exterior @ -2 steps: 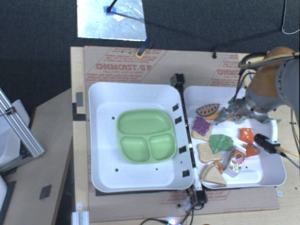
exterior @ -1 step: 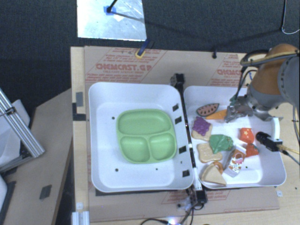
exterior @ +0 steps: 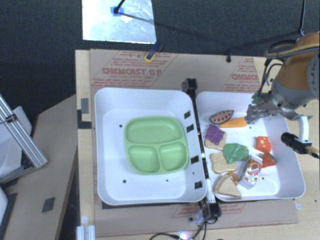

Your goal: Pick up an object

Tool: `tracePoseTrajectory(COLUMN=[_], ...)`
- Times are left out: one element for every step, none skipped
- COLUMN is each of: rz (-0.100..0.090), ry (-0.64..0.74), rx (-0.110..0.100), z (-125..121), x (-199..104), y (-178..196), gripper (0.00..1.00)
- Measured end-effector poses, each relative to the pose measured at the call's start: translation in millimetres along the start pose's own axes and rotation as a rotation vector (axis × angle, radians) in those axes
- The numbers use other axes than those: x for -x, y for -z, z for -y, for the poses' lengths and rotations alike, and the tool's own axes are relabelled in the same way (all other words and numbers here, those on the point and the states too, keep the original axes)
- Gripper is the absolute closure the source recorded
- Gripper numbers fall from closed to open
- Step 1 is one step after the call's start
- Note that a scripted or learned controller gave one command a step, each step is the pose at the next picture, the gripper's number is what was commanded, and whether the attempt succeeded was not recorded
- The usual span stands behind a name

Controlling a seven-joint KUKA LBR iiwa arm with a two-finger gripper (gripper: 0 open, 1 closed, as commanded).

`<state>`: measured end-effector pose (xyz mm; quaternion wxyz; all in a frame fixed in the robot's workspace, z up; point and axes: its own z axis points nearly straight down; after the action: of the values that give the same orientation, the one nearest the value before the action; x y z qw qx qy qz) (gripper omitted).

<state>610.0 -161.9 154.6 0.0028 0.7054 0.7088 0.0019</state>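
Gripper (exterior: pixel 253 113) sits low at the right bin's (exterior: pixel 294 184) far edge, tip right by the carrot (exterior: pixel 233 123), likely the pick target among clustered toy food; can't tell its opening or whether it grips anything; green tray (exterior: pixel 155 145) in the left bin (exterior: pixel 107 134).

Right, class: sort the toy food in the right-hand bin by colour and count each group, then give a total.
Orange: 1, the carrot
Purple: 1
Green: 1
Red: 2
Brown or tan: 3
White carton: 1
Total: 9
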Motion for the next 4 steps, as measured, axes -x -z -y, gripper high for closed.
tracePoseTrajectory(rz=[0.000, 0.000, -0.003, -0.004], ry=[0.000, 0.001, 0.005, 0.005], rx=[0.000, -0.001, -0.005, -0.006], z=[2, 0, 13, 32], x=[-1, -1, -55, -104], y=[45, 72, 82, 89], gripper=[1.00, 1.00, 1.00, 1.00])
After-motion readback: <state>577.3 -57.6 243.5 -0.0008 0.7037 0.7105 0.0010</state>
